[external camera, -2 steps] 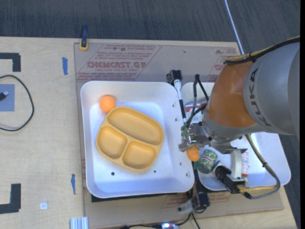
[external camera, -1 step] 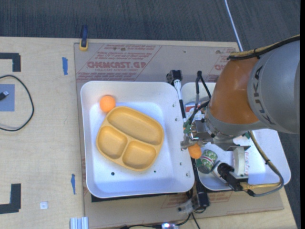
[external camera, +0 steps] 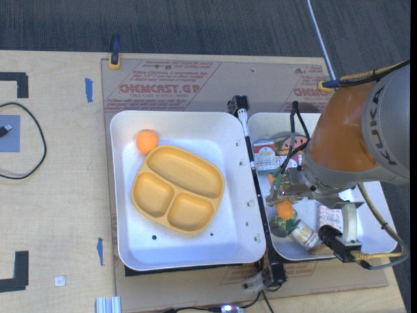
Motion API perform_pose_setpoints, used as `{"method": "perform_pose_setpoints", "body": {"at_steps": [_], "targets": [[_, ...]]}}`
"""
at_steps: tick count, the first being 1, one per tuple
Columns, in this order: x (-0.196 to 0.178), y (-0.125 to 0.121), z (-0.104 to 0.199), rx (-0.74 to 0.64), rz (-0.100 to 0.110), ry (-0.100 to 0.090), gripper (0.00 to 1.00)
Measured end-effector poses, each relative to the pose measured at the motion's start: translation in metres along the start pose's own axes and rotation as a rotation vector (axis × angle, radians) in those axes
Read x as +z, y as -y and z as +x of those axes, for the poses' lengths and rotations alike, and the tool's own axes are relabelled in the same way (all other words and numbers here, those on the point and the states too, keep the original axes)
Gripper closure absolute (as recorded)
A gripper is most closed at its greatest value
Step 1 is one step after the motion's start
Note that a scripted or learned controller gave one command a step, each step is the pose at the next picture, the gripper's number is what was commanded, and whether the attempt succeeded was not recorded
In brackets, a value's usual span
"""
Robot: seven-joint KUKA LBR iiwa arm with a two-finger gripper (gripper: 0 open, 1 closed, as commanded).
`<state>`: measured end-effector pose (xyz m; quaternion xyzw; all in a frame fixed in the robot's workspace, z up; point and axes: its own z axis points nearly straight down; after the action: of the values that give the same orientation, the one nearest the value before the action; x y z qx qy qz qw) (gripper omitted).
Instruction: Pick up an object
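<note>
right now the arm (external camera: 355, 132) hangs over the right bin (external camera: 384, 237), and its fingers (external camera: 281, 189) are down among the clutter at that bin's left side. whether they are open or closed, cannot tell from this angle, the wrist hides too much.

just below the fingers sits a small orange object (external camera: 285, 208), rounded, bright, looks like a little piece of toy fruit; touching or apart from the fingers, hard to say. further below that, a small jar (external camera: 303, 235) lies tilted on its side with a pale label. above the fingers, a red-and-white packet (external camera: 266, 155) rests against the bin wall. to the right and below, a white wrapped item (external camera: 330, 216) peeks out from under the arm.

well off to the left of the fingers, the left bin (external camera: 130, 240) holds one yellow divided tray (external camera: 177, 188), three compartments, and one orange ball (external camera: 147, 141) just beside its upper-left edge.

count so far: two bins on the tabletop (external camera: 52, 240), one tray, one ball, one jar, one packet.
</note>
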<state>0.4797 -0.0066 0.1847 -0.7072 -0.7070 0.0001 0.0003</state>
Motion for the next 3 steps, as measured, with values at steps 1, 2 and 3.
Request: {"method": "perform_pose_setpoints", "body": {"at_steps": [1, 2, 3], "targets": [[-0.013, -0.024, 0.053, -0.002, -0.003, 0.000, 1.00], [0.000, 0.000, 0.066, -0.001, 0.001, -0.001, 1.00], [-0.003, -0.001, 0.018, 0.000, -0.001, 0.000, 1.00]]}}
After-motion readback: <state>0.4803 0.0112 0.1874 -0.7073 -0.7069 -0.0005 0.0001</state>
